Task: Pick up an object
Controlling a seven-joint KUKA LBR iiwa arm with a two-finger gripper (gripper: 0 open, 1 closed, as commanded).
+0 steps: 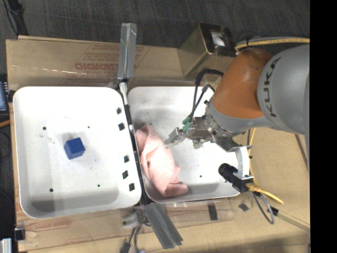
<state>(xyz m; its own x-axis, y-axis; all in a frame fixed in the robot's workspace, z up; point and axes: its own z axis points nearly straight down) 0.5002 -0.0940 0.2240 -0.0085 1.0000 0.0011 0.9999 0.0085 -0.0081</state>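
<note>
A pink cloth [158,162] lies crumpled along the left wall of the right bin [158,96]. A small blue cube [75,147] rests in the left bin [31,107]. My gripper [176,136] hangs low in the right bin, its tip right by the upper right edge of the pink cloth. The arm's grey and orange wrist covers the gripper from above.
A metal divider bar [126,51] runs between the two bins at the back. Flat cardboard [63,57] lies behind the bins. Cables and a black fitting [231,174] sit at the right bin's near right corner.
</note>
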